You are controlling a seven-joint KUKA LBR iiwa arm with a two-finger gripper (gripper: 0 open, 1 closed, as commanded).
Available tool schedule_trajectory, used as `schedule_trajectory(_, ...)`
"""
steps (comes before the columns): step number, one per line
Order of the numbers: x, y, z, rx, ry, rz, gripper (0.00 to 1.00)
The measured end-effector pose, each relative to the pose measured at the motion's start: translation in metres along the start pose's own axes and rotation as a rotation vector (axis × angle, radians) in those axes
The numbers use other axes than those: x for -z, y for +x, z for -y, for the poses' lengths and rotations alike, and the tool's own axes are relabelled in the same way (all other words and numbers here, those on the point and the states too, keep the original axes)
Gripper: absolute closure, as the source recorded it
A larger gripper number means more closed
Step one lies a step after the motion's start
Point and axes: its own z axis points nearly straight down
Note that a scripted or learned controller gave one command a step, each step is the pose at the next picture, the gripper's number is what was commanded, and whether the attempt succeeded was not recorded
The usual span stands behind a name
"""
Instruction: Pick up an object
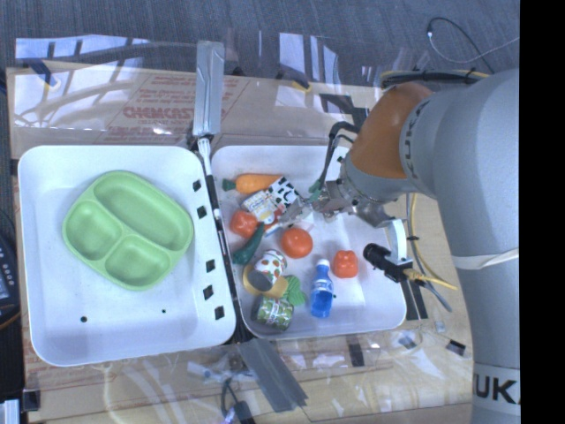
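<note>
- Grey arm with the orange band (388, 144) reaches in from the right; its wrist hangs over the upper middle of the right white plastic bin (381, 312).
- Two-finger gripper (311, 203) sits low at the cluster near the bin's upper left. Whether it is released, clenched or grasping cannot be told: the tips are lost against the clutter.
- Nearest things to the tip: a black-and-white patterned soft toy (282, 193) and a small white printed packet (259, 204) just beside it. Either could be the target; which one I cannot tell.
- Also in the right bin: orange plastic carrot (256, 183) along the upper edge; small red-orange tomato (243, 223) by the left wall; larger red ball-shaped fruit (297, 242) mid-bin; small orange pepper (345, 263) toward the right; blue plastic bottle with white cap (321, 291) near the lower edge; green printed can (274, 313) at the lower left corner; a round printed tin (267, 268) above it.
- Left white bin (53, 334) holds a pale green divided plate (128, 228), well apart from the arm.
- Judgement: the step is the descent and closure. Nothing visibly lifted.
- To do it well: centre on one item only, since toy and packet touch; come straight down; close fully before rising; lift slowly, clear of the carrot.
- Risk: a pinch on the soft toy's edge may slip.
</note>
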Motion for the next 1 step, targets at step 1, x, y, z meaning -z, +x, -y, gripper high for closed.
schedule_trajectory(1,-0.0006,0.0171,-0.0039,-0.29,0.002,0.001,0.0)
